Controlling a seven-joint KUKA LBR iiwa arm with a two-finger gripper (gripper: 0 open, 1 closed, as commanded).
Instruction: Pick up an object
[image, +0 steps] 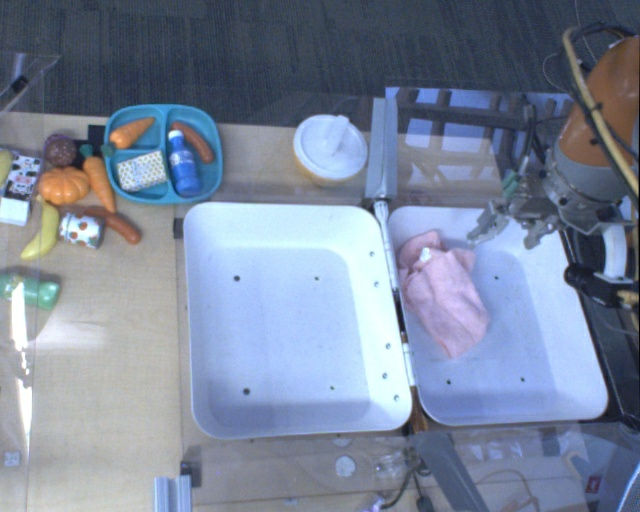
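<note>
The approach step is judged underway: the tool (510, 224), spread open and empty, is poised near the pink cloth (445, 292); descent is needed.

Overhead view: pink cloth (444, 290) crumpled in right bin (540, 390), near left wall. Gripper (510, 226) w/ spread fingers hovers by bin's back edge. Left bin (290, 330) beside it.

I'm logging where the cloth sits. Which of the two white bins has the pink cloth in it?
The right bin, nearest the arm: the pink cloth lies crumpled against its left wall, with the gripper above its far edge. The left bin has no cloth.
</note>
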